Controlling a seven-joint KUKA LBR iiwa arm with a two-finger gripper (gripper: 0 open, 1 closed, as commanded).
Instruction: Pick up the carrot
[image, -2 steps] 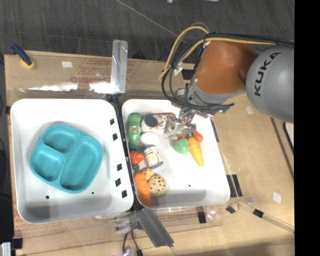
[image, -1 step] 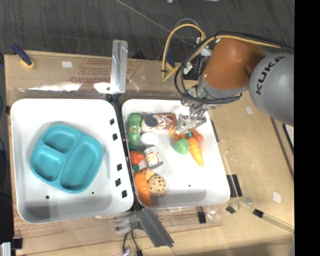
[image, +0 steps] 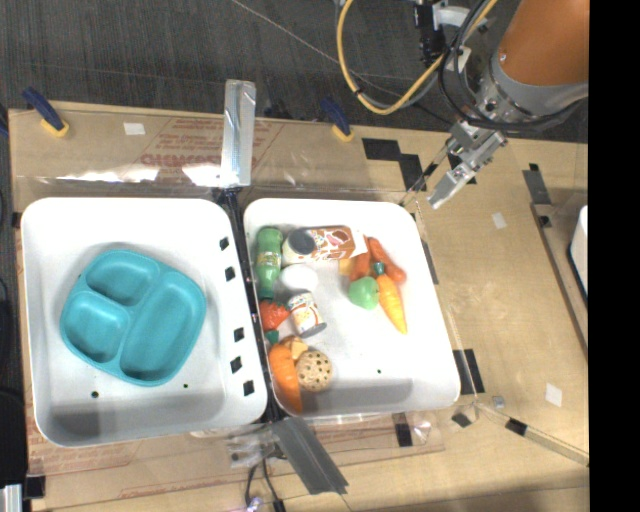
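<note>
Jaws first: from my console I cannot tell how they stand, since the gripper (image: 452, 182) is small and seen at a slant in the upper right of the frame. Nothing hangs from it that I can make out. It hovers over bare bench, just beyond the upper right corner of the right bin (image: 432, 330), with the grey wrist and orange band above it.

Down and to the left of it, inside that bin, lies the carrot (image: 393, 300), its pale orange body running diagonally toward the lower right. A second, redder carrot-like piece (image: 384, 258) lies just above it, and a small green pepper (image: 363, 293) sits touching the carrot's left side. Further left a cluster crowds the bin's left wall: a green vegetable (image: 268, 258), a small jar (image: 306, 314), a cookie (image: 314, 369).

The left bin (image: 40, 330) holds a teal divided plate (image: 133, 315), well apart from all this.

I judge the task barely begun: this is the approach step. Next I would want the gripper brought down and left over the carrot, turned to span its narrow width, and lowered clear of the pepper.
</note>
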